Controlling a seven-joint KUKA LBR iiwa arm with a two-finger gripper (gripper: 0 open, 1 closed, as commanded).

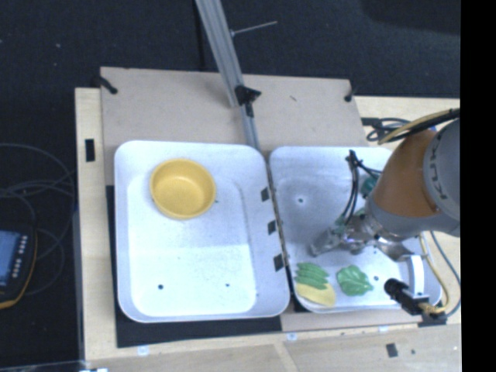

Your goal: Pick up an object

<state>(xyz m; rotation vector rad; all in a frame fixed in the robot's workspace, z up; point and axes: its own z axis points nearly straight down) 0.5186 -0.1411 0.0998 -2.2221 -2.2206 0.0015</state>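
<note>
two white bins side by side on the bench. going left to right: left bin (186, 285), far off to the left of the gripper, holds a yellow bowl (183, 187) in its upper left part, well apart from the tool. bowl looks like light rigid plastic, smooth rim, would slip unless pinched over the wall.

right bin (302, 177) is where the gripper (335, 242) sits, low over the bin floor, roughly mid-bin, fingers pointing left. arm (411, 180) with the orange band comes in from the right and covers the bin's right part. cannot tell how far the fingers are apart; metal parts blur together, nothing visibly between them, so no hold i can confirm.

just below and slightly left of the gripper: a green ridged piece (312, 272) with a yellow piece (317, 293) touching it underneath, both against the bin's near wall. below the gripper, a bit right: a green lumpy object (354, 280), near but apart from the first two. what they are exactly is too small to tell; probably toy plastic food, so light, stiff, a bit slick.

judgement: green lumpy object is the easiest target, it lies free with space on both sides; take it across the narrow middle. the green/yellow pair is crowded against the wall and each other, a finger could jam or nudge both. light things will skid on the smooth bin floor if hit off-centre.
</note>
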